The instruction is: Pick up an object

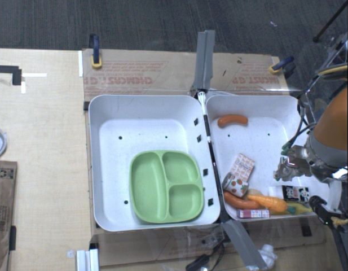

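The right bin (pixel 258 143) holds several items. An orange sausage (pixel 233 120) lies near its far wall. A small printed carton (pixel 239 174) sits tilted in the middle. Along the near wall lie a red sausage (pixel 240 202), a carrot (pixel 268 202) and a small pink-ended box (pixel 254 213). A black-and-white packet (pixel 295 193) lies at the near right. My gripper (pixel 285 171) hangs over the right side of this bin, just above the packet and to the right of the carton. Nothing shows in its grasp.
The left bin (pixel 95 151) holds a green divided plate (pixel 166 186) toward its near side. A grey divider post (pixel 205 61) stands between the bins at the back. Clamps (pixel 95 52) hold the cardboard behind the bins, and cables hang at the far right.
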Robot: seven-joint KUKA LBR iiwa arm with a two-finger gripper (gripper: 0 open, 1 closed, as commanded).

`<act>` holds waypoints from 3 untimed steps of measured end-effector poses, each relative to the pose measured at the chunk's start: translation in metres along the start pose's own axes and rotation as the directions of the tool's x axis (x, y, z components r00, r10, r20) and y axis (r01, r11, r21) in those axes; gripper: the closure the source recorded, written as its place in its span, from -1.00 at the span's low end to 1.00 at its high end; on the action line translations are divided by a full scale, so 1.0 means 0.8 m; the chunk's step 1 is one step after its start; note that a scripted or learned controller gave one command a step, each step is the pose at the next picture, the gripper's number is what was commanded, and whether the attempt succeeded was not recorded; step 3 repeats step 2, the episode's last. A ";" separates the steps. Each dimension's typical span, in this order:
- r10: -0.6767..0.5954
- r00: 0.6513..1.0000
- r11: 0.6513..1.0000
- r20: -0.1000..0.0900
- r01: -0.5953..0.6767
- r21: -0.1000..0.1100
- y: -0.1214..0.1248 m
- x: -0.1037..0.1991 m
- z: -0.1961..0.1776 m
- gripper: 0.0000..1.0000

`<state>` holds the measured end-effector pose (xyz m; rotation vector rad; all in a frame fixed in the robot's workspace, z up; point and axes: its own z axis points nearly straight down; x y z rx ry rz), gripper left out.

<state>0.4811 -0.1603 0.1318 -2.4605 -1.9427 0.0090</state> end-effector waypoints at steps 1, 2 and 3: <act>-0.116 0.993 0.993 0.001 0.116 0.000 0.002 0.087 0.050 -1.00; -0.022 1.000 1.000 0.000 0.022 -0.002 -0.004 -0.002 0.018 -1.00; -0.022 1.000 1.000 0.000 0.022 -0.002 -0.004 -0.002 0.018 -1.00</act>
